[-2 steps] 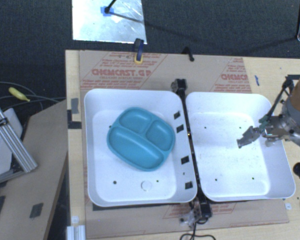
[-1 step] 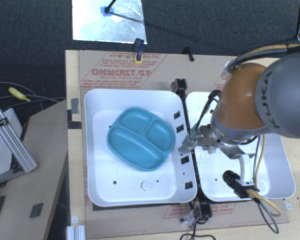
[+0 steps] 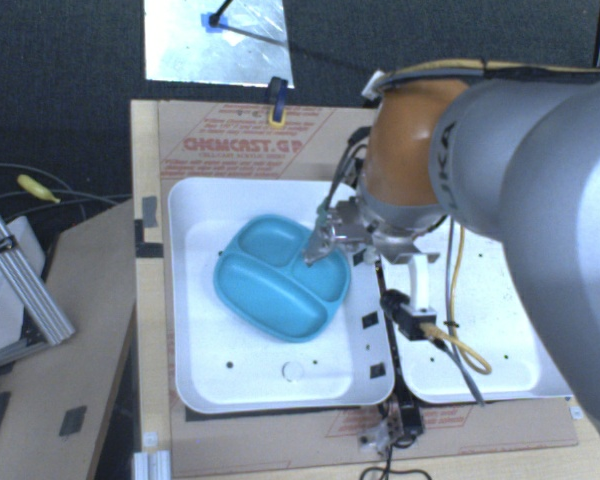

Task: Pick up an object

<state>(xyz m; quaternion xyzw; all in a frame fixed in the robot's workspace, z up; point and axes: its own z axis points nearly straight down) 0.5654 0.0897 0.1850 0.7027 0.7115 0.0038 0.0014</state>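
Note:
A blue divided plate (image 3: 276, 280) lies tilted in the left white bin (image 3: 205, 368), filling much of its middle. My gripper (image 3: 321, 242) hangs over the plate's upper right compartment, its metal fingertips close to or touching the plate's rim there. The grey arm with its orange band (image 3: 405, 138) comes in from the right and hides the bin's upper right corner.
The right white bin (image 3: 500, 368) lies under the arm, with a yellow cable (image 3: 460, 353) looped over it. A cardboard sheet (image 3: 240, 143) sits behind the bins. A metal frame (image 3: 20, 278) stands at the left edge.

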